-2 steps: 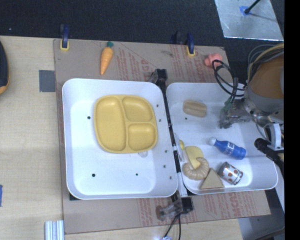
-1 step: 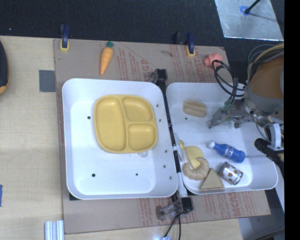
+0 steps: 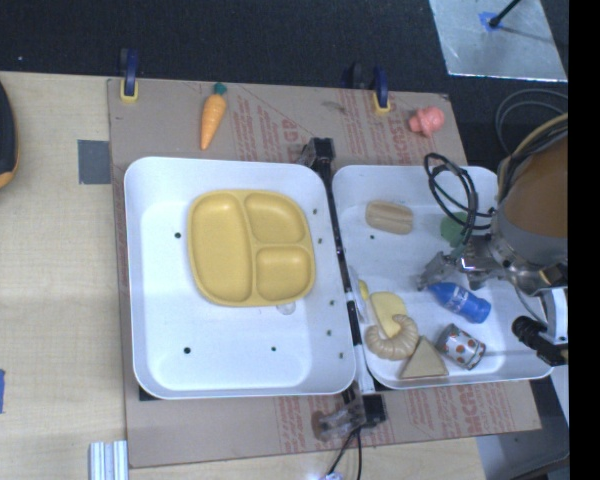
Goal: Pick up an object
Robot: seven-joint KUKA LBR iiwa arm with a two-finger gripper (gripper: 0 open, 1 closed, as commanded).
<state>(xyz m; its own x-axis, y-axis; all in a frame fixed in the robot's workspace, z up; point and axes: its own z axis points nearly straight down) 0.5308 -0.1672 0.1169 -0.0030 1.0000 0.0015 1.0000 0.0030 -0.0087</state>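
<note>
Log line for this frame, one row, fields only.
arm: over right bin | gripper: low by blue bottle, grasp unclear | left bin: yellow divided plate | outside: carrot

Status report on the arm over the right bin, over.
Gripper low in the right bin, just above the blue bottle. Bottle lying flat, nothing seen lifted. Bread roll and small can close by.

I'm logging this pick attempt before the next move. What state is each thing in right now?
Two-finger metal gripper: down in the right white bin, beside the bottle.
Blue plastic bottle: lying on its side.
Small silver can: tipped over.
Yellow three-compartment plate: flat in the left white bin.
Orange toy carrot: lying outside the bins.
</note>
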